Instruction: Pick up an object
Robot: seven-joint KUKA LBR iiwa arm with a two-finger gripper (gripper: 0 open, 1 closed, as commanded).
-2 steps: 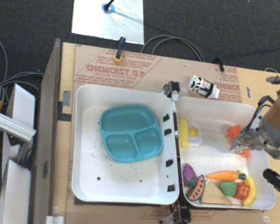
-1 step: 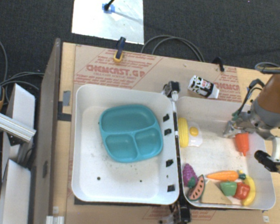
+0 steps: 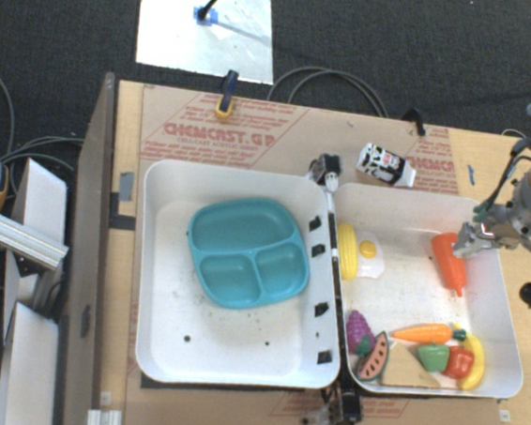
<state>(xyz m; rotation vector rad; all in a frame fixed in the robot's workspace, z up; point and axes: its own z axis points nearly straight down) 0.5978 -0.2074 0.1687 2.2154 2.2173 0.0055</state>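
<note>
My gripper (image 3: 470, 240) hangs over the right bin's (image 3: 406, 222) far right corner. Just below and left of it, an orange-red chili-shaped toy (image 3: 450, 262) lies on the bin floor, its top end touching or tucked under the gripper's tip. Other toys in this bin are a yellow corn cob (image 3: 344, 251) and a fried egg (image 3: 368, 255) near the divider. Purple grapes (image 3: 359, 331), a watermelon slice (image 3: 373, 356), a carrot (image 3: 426, 333), a green pepper (image 3: 432, 356), a red fruit (image 3: 459, 362) and a banana (image 3: 475, 363) lie along the front.
A teal divided plate (image 3: 247, 252) lies in the left bin (image 3: 160, 271). A black-and-white milk carton (image 3: 386, 165) lies on the cardboard behind the bins. Cables run along the bench's far edge and right side.
</note>
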